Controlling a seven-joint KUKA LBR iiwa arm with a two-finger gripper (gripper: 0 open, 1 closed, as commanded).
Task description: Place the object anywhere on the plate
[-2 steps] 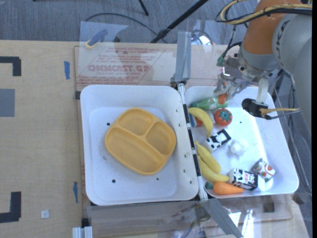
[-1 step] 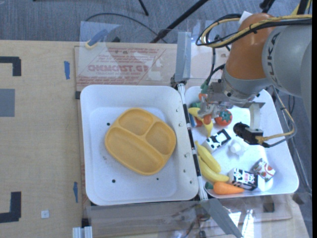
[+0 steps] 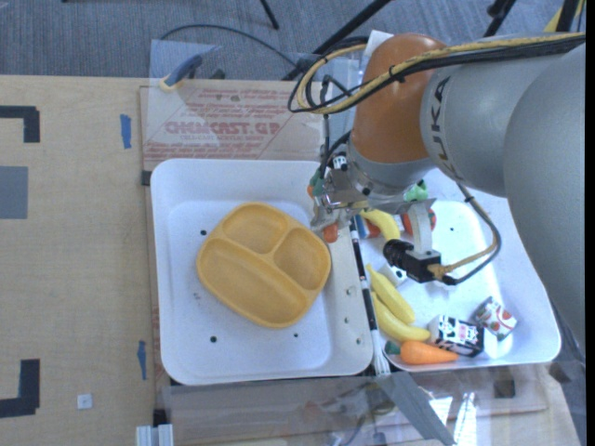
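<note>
A yellow divided plate [image 3: 263,266] lies in the left white bin [image 3: 177,249], a little right of its middle. My gripper [image 3: 325,219] hangs below the orange wrist band, over the ridge between the two bins and just off the plate's upper right rim. A small orange bit [image 3: 328,233] shows right under the gripper, beside the plate's edge; I cannot tell what it is or whether it is held. The wrist hides most of the gripper.
The right bin [image 3: 532,291] holds two bananas [image 3: 392,307], a carrot [image 3: 428,352], a black and white toy [image 3: 456,333], a red and white item [image 3: 499,319] and a yellow piece [image 3: 381,221]. A clear printed sheet [image 3: 223,128] lies behind the left bin.
</note>
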